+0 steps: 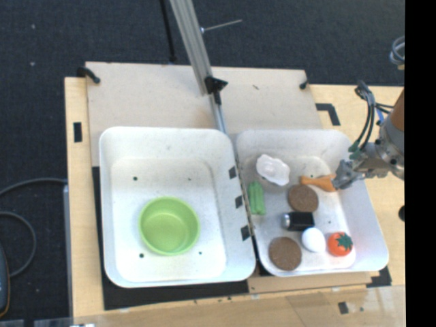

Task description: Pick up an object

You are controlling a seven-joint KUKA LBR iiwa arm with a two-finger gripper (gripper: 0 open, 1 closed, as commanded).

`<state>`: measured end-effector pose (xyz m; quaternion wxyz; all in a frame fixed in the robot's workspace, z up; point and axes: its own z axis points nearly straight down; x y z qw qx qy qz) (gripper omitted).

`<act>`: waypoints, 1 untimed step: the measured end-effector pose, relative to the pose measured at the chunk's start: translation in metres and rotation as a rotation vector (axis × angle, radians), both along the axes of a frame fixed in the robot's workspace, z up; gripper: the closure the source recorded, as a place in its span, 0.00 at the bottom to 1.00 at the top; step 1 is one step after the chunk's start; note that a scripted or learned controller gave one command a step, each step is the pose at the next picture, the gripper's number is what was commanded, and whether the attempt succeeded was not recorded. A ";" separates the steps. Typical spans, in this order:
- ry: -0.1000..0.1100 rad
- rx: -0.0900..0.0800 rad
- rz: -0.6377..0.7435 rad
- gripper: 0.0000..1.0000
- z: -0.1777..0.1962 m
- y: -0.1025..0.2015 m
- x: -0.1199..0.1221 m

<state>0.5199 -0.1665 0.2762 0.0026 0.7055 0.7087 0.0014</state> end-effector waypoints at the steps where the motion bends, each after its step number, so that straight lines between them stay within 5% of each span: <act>1: 0.004 0.001 0.002 1.00 -0.014 0.047 0.007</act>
